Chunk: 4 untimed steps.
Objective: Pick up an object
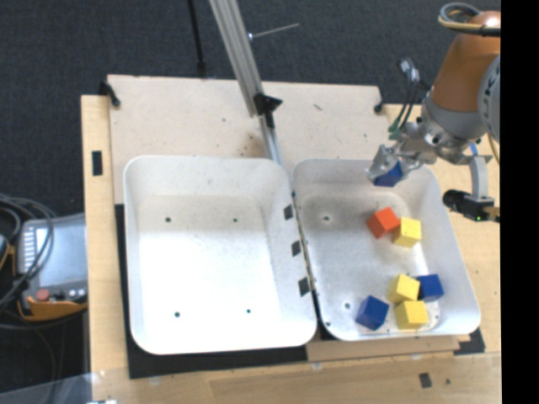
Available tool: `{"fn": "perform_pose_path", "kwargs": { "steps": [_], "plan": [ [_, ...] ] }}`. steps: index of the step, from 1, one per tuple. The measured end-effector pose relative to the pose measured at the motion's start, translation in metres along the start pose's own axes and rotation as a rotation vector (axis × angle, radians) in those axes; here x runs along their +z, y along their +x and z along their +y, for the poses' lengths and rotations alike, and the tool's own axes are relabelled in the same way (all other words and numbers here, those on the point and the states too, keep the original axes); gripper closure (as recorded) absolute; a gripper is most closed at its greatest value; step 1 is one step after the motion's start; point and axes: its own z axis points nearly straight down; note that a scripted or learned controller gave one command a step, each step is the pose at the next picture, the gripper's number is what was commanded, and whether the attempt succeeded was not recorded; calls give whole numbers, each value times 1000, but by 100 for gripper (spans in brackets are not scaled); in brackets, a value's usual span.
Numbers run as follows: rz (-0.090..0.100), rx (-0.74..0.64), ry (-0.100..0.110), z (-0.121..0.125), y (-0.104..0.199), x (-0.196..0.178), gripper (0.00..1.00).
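Over right bin's (446,225) far corner: gripper (389,171) with jaws clenched on blue cube (388,174), lifted clear of bin floor. Remaining 6 cubes lie nearer camera, below held cube.

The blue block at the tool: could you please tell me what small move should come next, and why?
Probably a straight lift. The blue block sits between the fingers of the tool, just above the right bin, and rising would clear its rim.
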Motion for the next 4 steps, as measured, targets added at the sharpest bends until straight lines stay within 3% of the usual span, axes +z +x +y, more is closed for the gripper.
{"fn": "perform_pose_path", "kwargs": {
  "steps": [1,4],
  "plan": [
    [1,0,6,-20,47,3,100],
    [3,-2,7,-50,199,10,100]
  ]
}}
